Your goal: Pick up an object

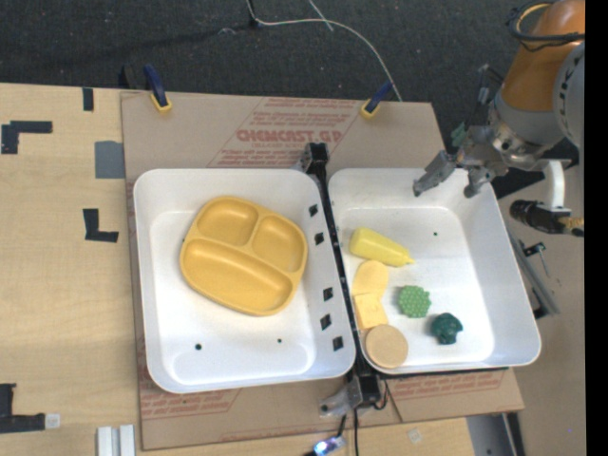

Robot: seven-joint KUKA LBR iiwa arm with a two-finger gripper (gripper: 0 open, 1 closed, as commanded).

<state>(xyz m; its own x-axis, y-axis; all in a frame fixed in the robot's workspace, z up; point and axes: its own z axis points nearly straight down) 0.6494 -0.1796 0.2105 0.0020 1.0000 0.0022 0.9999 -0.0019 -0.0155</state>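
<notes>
The pincer (448,180) hangs over the far right corner of the right bin (494,255), its two fingers spread apart and nothing between them. The objects lie in the same bin, well apart from it — along the bin's left side: a yellow corn-like piece (379,247), below it a pale yellow block (370,293), and a round tan disc (387,346) at the near edge. Just beside them are a light green knobbly ball (413,300) and a dark green piece (445,327). The left bin (157,283) carries a yellow divided tray (243,254).
</notes>
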